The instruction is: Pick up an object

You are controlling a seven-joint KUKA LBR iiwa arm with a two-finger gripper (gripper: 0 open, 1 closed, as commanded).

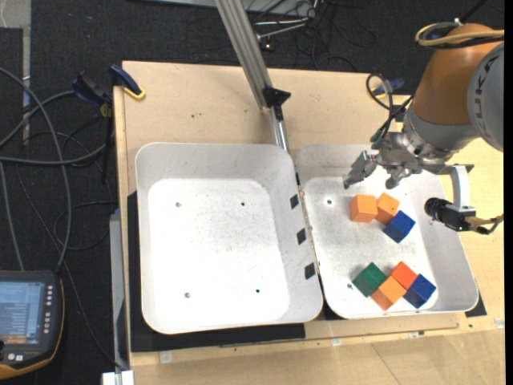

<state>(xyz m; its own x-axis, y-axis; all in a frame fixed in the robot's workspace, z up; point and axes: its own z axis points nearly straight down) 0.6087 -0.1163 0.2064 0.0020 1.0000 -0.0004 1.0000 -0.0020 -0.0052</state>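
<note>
**Gripper poised above the blocks in the right bin**

The grey arm [461,79], with its orange band, reaches in from the right and hangs its gripper [377,173] over the far part of the right bin [337,291]. The two fingers are spread apart with nothing between them; one dark fingertip [354,176] points toward the bin's middle, the other sits close to the blocks.

Seven small blocks lie in the right bin in two groups. The near-gripper group holds an orange block [363,208], a second orange block [388,206] just beside it, and a blue block [399,226] touching that second one on its near side. The gripper sits just above and behind this group, not touching any block as far as the view shows.

The other group lies toward the front edge of the same bin: a green block [369,279], an orange block in front [389,293], a red-orange block [403,276] and a dark blue block [419,290], all packed together.

The left bin [216,235] sits beside the right one on the wooden bench [200,103]. A silver pole [244,42] slants across the bench's back.
</note>
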